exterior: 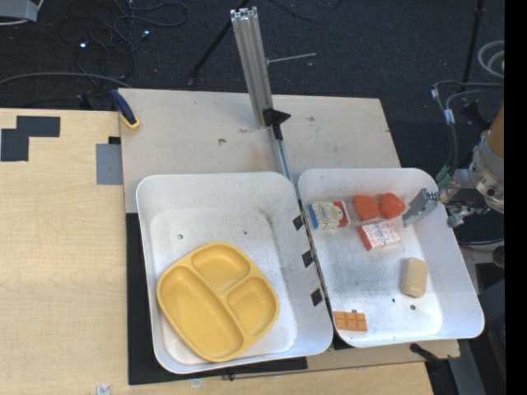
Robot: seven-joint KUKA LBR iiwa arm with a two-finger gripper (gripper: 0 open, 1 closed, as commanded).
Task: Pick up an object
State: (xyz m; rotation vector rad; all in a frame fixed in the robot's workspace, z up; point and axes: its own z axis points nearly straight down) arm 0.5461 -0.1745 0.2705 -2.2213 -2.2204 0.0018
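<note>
Two shallow white bins are seen side by side on a pale, scuffed desk (pixel 329 130), with dark carpet and loose cables spread across the floor behind it. A light wooden panel (pixel 58 245) is laid along the left, marked by a few dark patches. A silver metal post (pixel 254 64) is stood up from the desk's far side, just behind the gap between the bins.

The left bin (pixel 165 200) is taken up largely by a yellow divided plate (pixel 217 299), set toward its near corner.

The right bin (pixel 457 303) is dotted with small things. A little carton (pixel 328 215) is laid near the far left wall. Two red-orange blocks (pixel 379 206) are found beside it, touching or nearly so, and a red-and-white packet (pixel 380 235) is tucked just in front of them. A tan lump (pixel 414 277) is seen apart, toward the right wall. An orange waffle-like tile (pixel 351 322) is placed by the near edge.

The hand (pixel 422 202) is brought in from the right, its grey tip just beside the red-orange blocks. Whether it is spread or pressed together cannot be told, and nothing is seen held in it.
</note>
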